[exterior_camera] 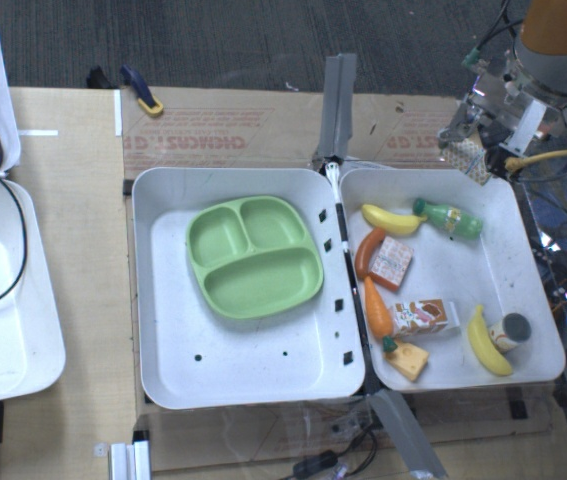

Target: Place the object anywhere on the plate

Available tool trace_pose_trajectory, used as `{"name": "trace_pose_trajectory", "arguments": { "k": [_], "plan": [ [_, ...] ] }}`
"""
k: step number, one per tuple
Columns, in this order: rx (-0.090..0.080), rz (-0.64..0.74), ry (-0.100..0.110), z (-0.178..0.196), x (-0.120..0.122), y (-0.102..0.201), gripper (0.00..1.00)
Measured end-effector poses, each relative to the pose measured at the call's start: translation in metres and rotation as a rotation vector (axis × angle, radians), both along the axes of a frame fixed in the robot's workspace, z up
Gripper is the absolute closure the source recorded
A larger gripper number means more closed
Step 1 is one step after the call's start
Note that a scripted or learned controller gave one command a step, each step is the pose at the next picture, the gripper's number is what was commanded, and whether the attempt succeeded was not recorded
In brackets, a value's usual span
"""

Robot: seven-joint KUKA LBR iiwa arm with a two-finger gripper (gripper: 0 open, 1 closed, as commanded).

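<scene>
Grey arm w/ orange band (555, 18) at 2 o'clock, above right white bin (533, 268); jaws' state: can't tell.

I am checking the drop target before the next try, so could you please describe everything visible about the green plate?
The green plate is a pale green, plastic-looking dish with rounded corners and three compartments: two small ones toward the far side, one long one nearer the camera. It lies flat, turned slightly askew, on the floor of the left bin. Nothing rests in its compartments.
</scene>
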State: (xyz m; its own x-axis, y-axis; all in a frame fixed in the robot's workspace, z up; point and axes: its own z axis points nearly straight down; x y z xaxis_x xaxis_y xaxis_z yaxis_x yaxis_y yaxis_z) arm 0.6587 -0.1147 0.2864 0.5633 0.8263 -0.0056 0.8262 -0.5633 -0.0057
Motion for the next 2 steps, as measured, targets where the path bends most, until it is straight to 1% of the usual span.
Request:
{"name": "trace_pose_trajectory", "arguments": {
  "k": [1,2],
  "plan": [
    [0.001,0.074,-0.002,-0.056,-0.001,0.054,1.0],
    [0.002,0.126,-0.003,-0.079,-0.044,0.058,1.0]
  ]
}}
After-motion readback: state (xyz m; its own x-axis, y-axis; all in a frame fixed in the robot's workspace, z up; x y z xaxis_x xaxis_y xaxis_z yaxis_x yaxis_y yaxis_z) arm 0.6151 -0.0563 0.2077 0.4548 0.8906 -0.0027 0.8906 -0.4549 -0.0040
